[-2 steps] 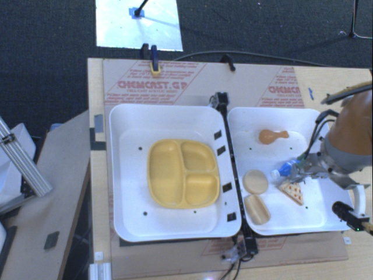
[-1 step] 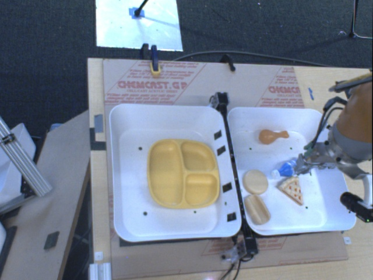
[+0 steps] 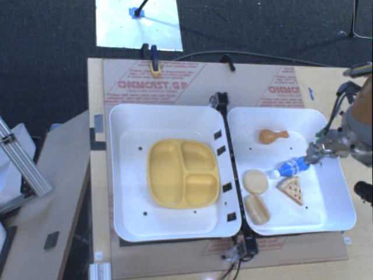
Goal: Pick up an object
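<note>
Pincer: the pincer [image 3: 315, 154] is being held low over the right bin [image 3: 335, 214], near its right wall, at one end of the blue bottle [image 3: 289, 168]; the bottle's upper end is lying right at its tip. Whether it is open or closed on the bottle cannot be told from this slant.

Blue bottle: it is lying on its side near the middle of the right bin, slanting toward the bin's right wall. It is being judged as light, stiff and smooth, so likely to roll or slip; a hold across the body would be safer than one at the end.

Other objects: a pizza slice [image 3: 291, 189] is lying just beside the bottle, toward the bin's front edge; a round bun [image 3: 255, 181] and a bread roll [image 3: 257, 209] are lying along the bin's left wall; a drumstick [image 3: 273, 136] is lying near the back wall.

Left bin: a yellow divided plate [image 3: 183, 172] is being carried by the left bin [image 3: 128, 127], at its middle.

Desk: both bins are being borne side by side on the desk [image 3: 192, 77].
</note>
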Robot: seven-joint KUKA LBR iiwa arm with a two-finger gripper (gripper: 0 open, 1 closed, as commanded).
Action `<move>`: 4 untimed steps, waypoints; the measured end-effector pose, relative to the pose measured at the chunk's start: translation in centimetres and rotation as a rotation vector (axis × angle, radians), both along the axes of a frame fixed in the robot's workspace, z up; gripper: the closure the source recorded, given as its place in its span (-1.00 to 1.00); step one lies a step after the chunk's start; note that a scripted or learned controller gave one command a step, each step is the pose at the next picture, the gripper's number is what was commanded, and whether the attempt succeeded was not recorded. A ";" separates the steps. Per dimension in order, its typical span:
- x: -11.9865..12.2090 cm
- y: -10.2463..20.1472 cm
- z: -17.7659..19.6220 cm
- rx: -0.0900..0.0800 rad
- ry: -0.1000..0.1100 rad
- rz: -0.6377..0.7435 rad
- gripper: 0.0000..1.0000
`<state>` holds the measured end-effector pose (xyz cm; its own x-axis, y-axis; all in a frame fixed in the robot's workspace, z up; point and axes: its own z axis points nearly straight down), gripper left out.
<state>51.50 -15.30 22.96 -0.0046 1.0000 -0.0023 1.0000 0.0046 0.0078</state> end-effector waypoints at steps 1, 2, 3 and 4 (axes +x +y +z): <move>2.1 5.6 0.6 0.003 0.004 0.006 1.00; 2.7 11.5 0.4 0.004 0.006 0.005 1.00; 3.7 17.2 1.0 0.004 0.005 0.006 1.00; 5.2 22.1 -0.6 0.003 0.006 0.004 1.00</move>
